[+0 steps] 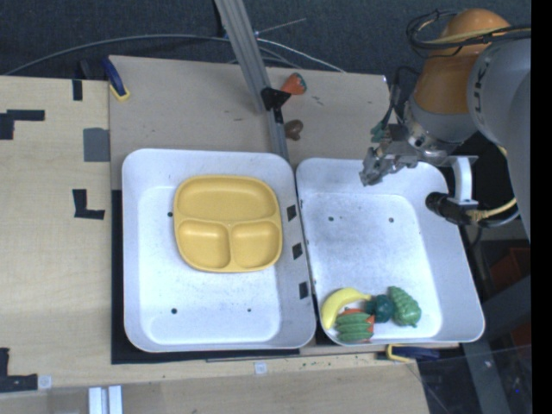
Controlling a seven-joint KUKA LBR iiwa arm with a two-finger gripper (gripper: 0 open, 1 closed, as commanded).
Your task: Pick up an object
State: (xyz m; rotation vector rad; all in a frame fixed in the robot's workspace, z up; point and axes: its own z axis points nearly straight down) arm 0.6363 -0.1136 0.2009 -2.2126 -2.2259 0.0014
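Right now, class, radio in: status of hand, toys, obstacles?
Hand above right white bin's far edge. Small plastic toy pile untouched, near corner. Nothing between.

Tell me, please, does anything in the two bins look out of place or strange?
Nothing looks damaged or spilled. The toy foods, banana among them, are crowded into the right bin's near corner. The yellow plate lies flat in the left bin. The gripper hovers over the right bin's far edge.

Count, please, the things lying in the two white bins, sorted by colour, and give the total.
Yellow: 2, the divided tray in the left bin and the banana in the right bin
Green: 2, the leafy toy and the green-and-orange toy
Dark teal: 1, a small toy
Total: 5
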